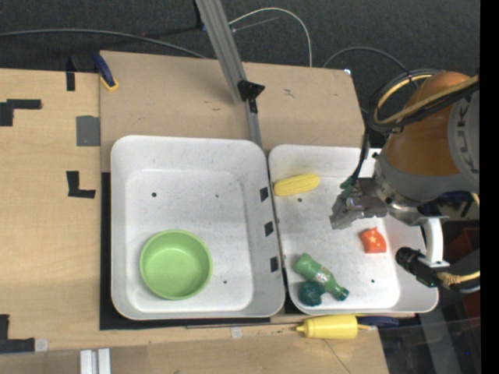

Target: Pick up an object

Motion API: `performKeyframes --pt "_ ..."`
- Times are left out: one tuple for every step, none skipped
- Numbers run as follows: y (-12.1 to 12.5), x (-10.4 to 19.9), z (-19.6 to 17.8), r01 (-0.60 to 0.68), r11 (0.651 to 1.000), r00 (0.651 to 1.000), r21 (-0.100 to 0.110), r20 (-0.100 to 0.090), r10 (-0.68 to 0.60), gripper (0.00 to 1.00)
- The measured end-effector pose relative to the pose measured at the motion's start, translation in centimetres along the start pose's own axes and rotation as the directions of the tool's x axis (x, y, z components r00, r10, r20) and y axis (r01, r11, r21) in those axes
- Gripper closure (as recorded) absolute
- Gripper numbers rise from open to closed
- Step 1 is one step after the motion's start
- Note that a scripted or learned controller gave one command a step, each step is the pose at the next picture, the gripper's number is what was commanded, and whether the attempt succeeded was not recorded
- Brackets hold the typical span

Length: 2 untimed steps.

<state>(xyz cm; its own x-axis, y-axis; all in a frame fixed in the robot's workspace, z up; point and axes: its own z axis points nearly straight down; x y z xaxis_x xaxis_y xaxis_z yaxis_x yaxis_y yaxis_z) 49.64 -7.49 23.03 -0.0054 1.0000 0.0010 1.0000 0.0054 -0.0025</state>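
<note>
Both bins (187, 150) are white, the left holding a plain lime-green bowl (175, 264). The right holds a yellow corn cob (296, 184), an orange block (373, 241) and a green bottle (320, 276). A yellow bottle (330, 327) lies at the near rim.

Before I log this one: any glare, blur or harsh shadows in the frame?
Camera view: lighting is even and soft, no blown-out glare on the white bins; shadows are faint; the gripper looks slightly soft, while the green bowl and yellow corn read clearly.

Arm (437, 142) cut off at right edge, right bin's far rim (413, 306) hidden beneath it, hand's (347, 209) fingertips blurred
</note>
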Motion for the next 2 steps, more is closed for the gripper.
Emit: performKeyframes --pt "1.0 5.6 -0.9 0.002 1.000 1.000 -0.001 -0.001 -0.002 1.00" --pt "2.2 9.8 -0.5 0.001 1.000 1.000 0.000 0.000 -0.001 1.00"
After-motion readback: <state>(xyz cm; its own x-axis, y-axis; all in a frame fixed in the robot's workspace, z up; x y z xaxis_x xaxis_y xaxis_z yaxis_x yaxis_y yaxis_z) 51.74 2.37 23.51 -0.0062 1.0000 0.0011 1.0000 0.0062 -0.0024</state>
